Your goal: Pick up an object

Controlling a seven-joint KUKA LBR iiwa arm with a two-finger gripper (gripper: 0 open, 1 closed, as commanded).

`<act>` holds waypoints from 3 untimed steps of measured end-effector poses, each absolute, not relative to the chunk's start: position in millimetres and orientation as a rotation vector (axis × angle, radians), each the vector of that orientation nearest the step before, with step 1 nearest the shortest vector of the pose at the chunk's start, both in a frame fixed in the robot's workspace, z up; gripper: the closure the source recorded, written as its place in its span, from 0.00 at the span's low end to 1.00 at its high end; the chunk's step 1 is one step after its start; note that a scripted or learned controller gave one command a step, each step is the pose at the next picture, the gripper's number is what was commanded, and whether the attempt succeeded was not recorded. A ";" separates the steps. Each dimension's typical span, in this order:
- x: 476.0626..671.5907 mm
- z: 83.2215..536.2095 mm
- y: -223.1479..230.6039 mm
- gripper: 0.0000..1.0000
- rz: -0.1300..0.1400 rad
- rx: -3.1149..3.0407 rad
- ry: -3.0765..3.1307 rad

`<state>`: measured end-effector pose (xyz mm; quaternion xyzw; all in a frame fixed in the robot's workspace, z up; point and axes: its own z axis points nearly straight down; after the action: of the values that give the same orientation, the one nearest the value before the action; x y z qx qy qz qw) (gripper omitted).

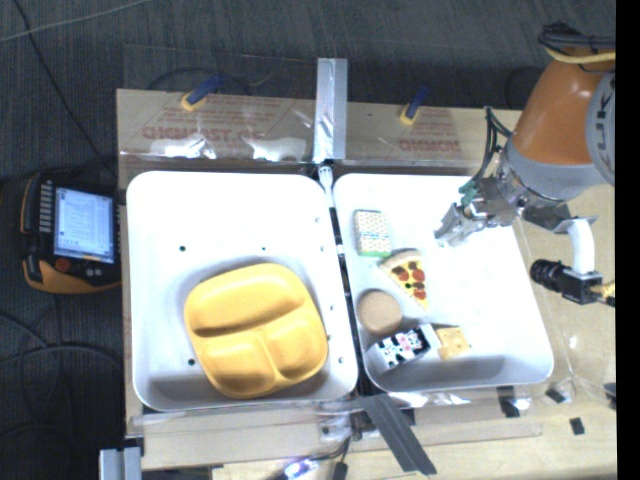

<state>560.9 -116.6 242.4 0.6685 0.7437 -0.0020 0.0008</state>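
Hovering over the right bin (pixel 535 343), toward its two o'clock corner, the claw (pixel 452 225) hangs from the grey and orange arm (pixel 565 133); whether it is apart or together cannot be told, and nothing shows clamped in it. At its nine o'clock lies a green-patterned card (pixel 371 232). Toward seven o'clock sit a pizza slice (pixel 409 276), a round brown disc (pixel 379 311), a black-and-white box (pixel 402 347) and a small cracker (pixel 453 343). A yellow divided tray (pixel 256 327) rests in the left bin (pixel 160 218). Off the table's nine o'clock side lies a handheld screen (pixel 72 230).
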 end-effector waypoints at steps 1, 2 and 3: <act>561.0 242.3 -116.3 0.00 -0.006 2.098 2.336; 586.4 94.2 -132.7 0.00 -0.002 2.162 2.278; 586.0 102.1 -131.9 1.00 -0.006 2.162 2.280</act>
<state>586.0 -131.9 102.1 0.6881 0.7257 -0.0020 -0.0005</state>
